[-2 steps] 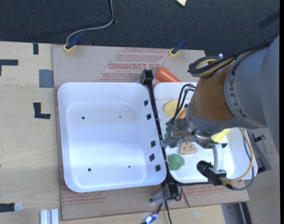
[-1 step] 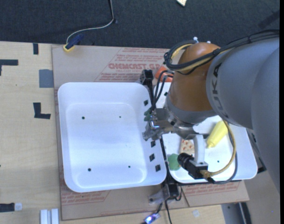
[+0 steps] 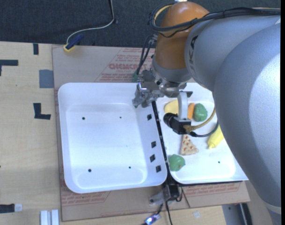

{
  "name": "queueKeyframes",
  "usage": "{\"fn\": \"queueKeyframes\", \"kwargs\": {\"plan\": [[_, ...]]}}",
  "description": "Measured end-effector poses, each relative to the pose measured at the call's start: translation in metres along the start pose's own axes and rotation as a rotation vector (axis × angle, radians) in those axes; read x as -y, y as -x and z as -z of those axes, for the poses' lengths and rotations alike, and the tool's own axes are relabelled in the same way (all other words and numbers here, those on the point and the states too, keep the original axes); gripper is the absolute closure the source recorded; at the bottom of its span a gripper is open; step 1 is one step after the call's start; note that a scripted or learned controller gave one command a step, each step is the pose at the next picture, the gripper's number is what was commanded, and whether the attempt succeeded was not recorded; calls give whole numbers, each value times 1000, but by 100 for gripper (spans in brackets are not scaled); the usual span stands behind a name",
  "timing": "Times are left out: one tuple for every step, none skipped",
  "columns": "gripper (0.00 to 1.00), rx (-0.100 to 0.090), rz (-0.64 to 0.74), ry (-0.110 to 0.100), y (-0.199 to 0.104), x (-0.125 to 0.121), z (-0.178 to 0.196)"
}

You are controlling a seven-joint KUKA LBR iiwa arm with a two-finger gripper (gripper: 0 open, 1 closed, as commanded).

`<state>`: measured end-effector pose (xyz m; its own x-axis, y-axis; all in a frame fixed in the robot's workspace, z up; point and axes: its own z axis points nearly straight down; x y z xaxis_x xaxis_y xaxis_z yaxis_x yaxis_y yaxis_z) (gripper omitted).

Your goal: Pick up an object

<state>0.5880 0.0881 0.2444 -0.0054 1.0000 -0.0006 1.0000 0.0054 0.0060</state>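
We note the gripper (image 3: 143, 96) low over the far end of the wall shared by the left bin (image 3: 105, 135) and the right bin (image 3: 212, 170). We cannot tell whether the claw is wide or narrow.

All pickable objects lie in the right bin:
- triangular slice (image 3: 188, 146)
- green lump (image 3: 176, 161), near the front corner
- green ball (image 3: 200, 111)
- orange piece (image 3: 191, 110)
- yellow piece (image 3: 215, 138)

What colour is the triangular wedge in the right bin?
The wedge is tan, red-speckled; camera view.
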Motion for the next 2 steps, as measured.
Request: {"fn": "queueKeyframes", "kwargs": {"plan": [[100,-3,0,7,-11,5,150],[100,2,-5,-25,-15,111,25]]}}
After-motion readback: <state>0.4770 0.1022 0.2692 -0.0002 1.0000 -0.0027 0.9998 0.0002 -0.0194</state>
